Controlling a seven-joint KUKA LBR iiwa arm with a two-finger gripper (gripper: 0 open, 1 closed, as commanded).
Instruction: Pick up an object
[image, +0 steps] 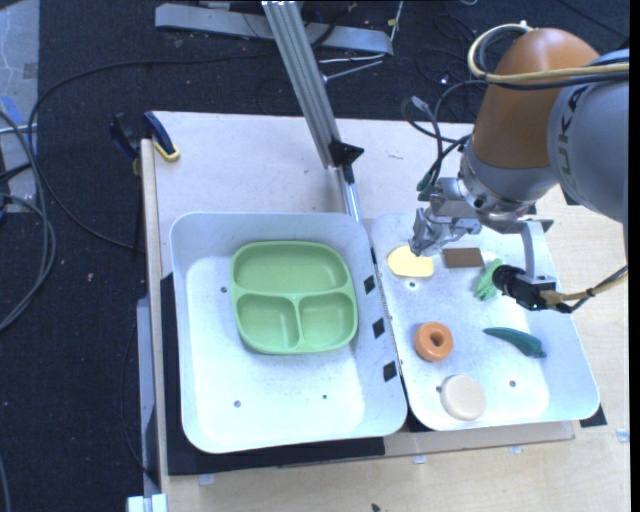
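The claw (428, 240) hangs right of the frame's centre, just above the flat yellow soft piece (410, 263); I cannot tell its state. Such a thin piece may slip out, I think.

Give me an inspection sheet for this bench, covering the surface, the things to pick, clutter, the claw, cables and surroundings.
Surface: pale bench bearing a left white bin and a right white bin side by side.
Job's things: in the right bin, a yellow piece, brown block, orange ring, teal piece, green piece and cream disc.
Clutter: green divided tray in the left bin.
Claw: claw low over the yellow piece; grip cannot be judged.
Cables: black cables on the floor at left; a yellow cable loops over the arm.
Surroundings: dark floor, slanting metal pole.
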